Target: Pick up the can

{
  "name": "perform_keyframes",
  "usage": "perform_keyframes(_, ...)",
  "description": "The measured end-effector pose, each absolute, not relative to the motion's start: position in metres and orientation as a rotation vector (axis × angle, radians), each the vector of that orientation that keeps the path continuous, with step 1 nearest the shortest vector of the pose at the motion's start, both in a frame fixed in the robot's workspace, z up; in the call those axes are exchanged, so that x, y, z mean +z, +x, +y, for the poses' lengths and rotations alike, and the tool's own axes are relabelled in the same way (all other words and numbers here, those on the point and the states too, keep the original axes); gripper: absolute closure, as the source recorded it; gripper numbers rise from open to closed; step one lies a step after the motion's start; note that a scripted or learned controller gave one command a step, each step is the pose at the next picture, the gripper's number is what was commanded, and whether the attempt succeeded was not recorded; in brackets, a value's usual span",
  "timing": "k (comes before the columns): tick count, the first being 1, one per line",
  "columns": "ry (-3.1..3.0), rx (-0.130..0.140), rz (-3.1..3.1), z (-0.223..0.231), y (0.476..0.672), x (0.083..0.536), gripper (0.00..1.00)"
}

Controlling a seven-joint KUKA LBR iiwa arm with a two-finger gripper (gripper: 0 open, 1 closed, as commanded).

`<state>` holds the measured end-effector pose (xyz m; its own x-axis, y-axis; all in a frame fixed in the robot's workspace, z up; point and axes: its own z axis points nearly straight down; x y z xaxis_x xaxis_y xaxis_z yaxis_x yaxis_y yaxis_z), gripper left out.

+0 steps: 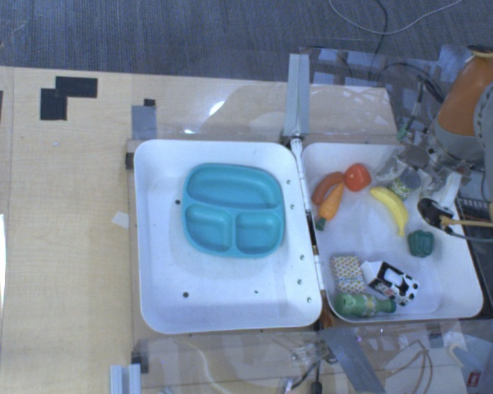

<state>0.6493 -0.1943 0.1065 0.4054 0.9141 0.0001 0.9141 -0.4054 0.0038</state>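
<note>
In the right bin [468,290], my gripper [404,173] hangs low near the far right side, just behind the banana [392,206]. A small greyish-green cylinder, likely the can [401,189], shows right under the gripper, mostly hidden by it. Whether the can sits between the fingers is not visible from this angle. The grey arm with its orange band [464,97] comes in from the right edge.
The right bin also holds a carrot [330,202], a red tomato [357,176], a green pepper [421,243], a patterned box [347,272], a black-and-white toy [394,283] and a green bottle [363,304] lying on its side. A blue divided plate [232,209] lies in the left bin [156,286].
</note>
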Motion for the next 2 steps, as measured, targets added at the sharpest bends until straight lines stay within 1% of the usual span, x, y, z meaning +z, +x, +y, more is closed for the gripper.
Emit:
perform_keyframes(1, 2.619, 0.013, 1.715, -0.194, 0.653, 0.122, 1.0)
perform_keyframes(2, 2.663, 0.01, 1.657, -0.121, 0.671, 0.21, 1.0)
